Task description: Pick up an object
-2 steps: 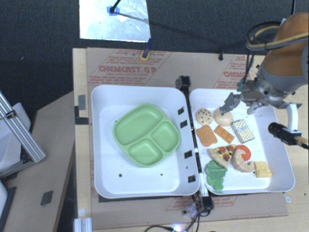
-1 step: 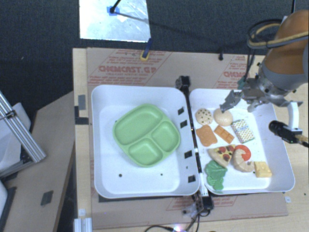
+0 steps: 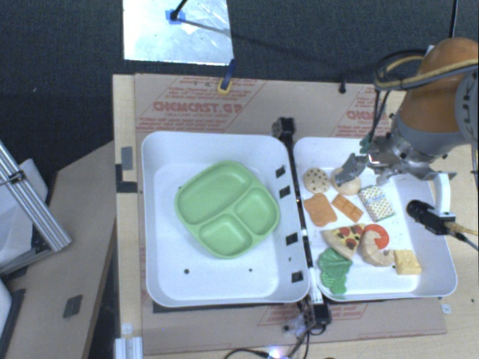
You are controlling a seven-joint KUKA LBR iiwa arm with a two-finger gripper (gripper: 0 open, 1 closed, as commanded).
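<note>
My gripper (image 3: pixel 358 170) hangs low over the back of the right bin (image 3: pixel 447 275), with the orange-banded arm (image 3: pixel 441 66) behind it. It is just above a small cream-coloured piece (image 3: pixel 350 186), between a chocolate-chip cookie (image 3: pixel 316 179) and a silver wrapped packet (image 3: pixel 375 202). In front of these lie an orange toast slice (image 3: pixel 320 211), an orange cracker (image 3: pixel 347 207), a pizza slice (image 3: pixel 343 238), a shrimp-like piece (image 3: pixel 374 245), a cheese wedge (image 3: pixel 407 262) and a green leafy piece (image 3: pixel 333 269). I see nothing lifted off the bin floor.
The left bin (image 3: pixel 161 275) holds a green divided plate (image 3: pixel 227 209). A black divider with clips (image 3: pixel 298 215) runs between the bins. A black cylinder (image 3: pixel 428 217) on the arm's side sticks out over the right bin's right part.
</note>
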